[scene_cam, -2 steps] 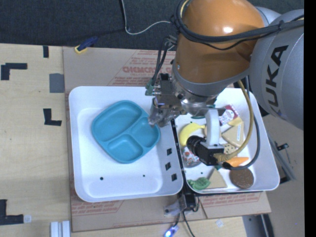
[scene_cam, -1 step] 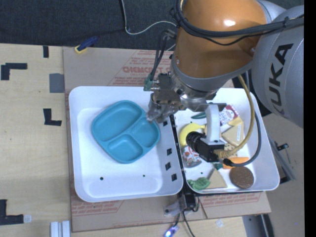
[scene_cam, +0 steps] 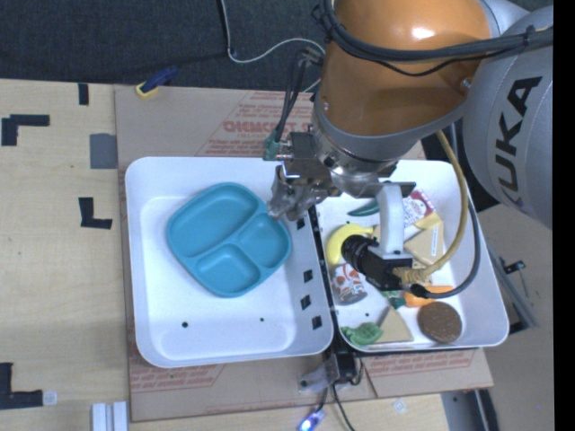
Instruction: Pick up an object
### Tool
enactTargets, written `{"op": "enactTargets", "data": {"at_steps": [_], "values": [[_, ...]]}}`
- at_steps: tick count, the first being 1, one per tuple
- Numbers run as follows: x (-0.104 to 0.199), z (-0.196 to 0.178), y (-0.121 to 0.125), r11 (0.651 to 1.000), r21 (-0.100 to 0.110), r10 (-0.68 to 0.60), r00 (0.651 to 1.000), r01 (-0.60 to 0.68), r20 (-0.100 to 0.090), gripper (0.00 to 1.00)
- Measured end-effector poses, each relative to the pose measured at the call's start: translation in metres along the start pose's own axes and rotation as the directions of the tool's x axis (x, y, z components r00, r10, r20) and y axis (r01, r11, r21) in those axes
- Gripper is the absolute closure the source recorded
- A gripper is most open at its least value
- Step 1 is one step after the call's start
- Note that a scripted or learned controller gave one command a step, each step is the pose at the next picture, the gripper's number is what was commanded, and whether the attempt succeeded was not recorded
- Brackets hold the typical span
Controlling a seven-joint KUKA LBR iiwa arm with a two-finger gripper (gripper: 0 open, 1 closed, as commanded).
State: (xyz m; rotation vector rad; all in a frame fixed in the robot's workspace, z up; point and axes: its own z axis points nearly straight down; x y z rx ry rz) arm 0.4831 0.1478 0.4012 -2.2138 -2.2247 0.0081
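A blue divided plate [scene_cam: 229, 239] lies flat in the left bin [scene_cam: 157, 330]. My gripper [scene_cam: 289, 197] hangs over the wall between the two bins, right at the plate's upper right rim. Whether it touches the plate is unclear. The right bin [scene_cam: 490, 330] holds several small items: a yellow banana-like piece [scene_cam: 340, 241], a pale yellow wedge [scene_cam: 429, 239], a brown round disc [scene_cam: 440, 321], a green leafy piece [scene_cam: 364, 335] and a red-and-white packet [scene_cam: 419, 210]. The arm's big orange and grey body covers the back of the right bin.
A tan triangular piece [scene_cam: 395, 326], an orange piece [scene_cam: 424, 294] and a small printed item [scene_cam: 349, 282] also lie in the right bin. Both bins rest on a cardboard sheet [scene_cam: 180, 124]. A yellow-and-blue clip [scene_cam: 154, 81] lies at the bench's back.
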Motion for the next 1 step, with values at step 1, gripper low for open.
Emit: {"op": "enactTargets", "data": {"at_steps": [1], "values": [[0.0007,-0.0094,-0.0002,1.0,0.002,-0.001,1.0,0.001,0.0,1.0]]}}
